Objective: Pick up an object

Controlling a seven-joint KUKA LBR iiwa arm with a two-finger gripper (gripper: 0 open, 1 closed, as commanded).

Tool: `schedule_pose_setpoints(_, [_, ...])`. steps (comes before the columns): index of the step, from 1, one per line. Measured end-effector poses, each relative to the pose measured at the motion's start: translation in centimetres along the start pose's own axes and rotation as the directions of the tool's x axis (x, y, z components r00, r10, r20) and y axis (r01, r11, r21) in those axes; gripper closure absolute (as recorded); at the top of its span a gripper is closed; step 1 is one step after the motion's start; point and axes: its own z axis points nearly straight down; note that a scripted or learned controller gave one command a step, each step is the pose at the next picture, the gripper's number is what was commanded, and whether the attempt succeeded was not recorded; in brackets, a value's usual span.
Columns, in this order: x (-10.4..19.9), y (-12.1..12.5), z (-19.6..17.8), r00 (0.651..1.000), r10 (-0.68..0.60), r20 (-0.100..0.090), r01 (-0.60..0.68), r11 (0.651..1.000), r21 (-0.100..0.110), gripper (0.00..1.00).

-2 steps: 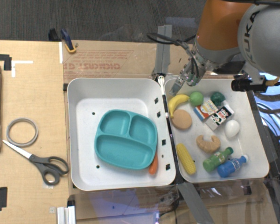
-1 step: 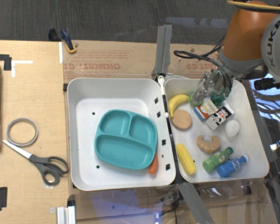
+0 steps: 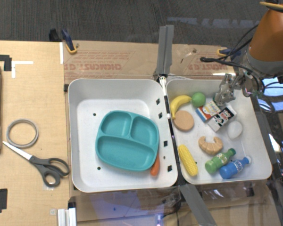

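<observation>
I am reaching in from the right, my orange band cut off by the frame's top corner, and my wrist is angling down toward the right bin point(image 3: 262, 140). My claw point(image 3: 225, 94) is hanging over that bin's far right part, just above the carton point(image 3: 218, 114); whether its tips are apart or together I cannot tell, since they are blurring into cables and metal. Nearest the camera in this bin are lying the blue bottle point(image 3: 233, 168), the green bottle point(image 3: 220, 160) and the corn point(image 3: 187, 160). Farther back are sitting the croissant point(image 3: 211, 144), a white lump point(image 3: 234, 129) too pale to make out, a cookie point(image 3: 183, 120), the banana point(image 3: 178, 103) and a lime point(image 3: 198, 99). In the left bin point(image 3: 85, 140) the teal tray point(image 3: 128, 141) is hiding most of a carrot point(image 3: 154, 166).
</observation>
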Motion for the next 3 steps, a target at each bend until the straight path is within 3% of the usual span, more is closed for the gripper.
schedule_pose_setpoints(1, [0.0,0.0,0.0,1.0,0.0,0.0,0.0,1.0,0.0,0.0])
schedule_pose_setpoints(2, [-0.5,1.2,8.6,1.0,0.018,-0.001,-0.018,1.0,-0.001,0.0])
schedule_pose_setpoints(3, [2.3,5.1,8.6,0.991,0.135,-0.002,-0.135,0.991,-0.001,0.0])
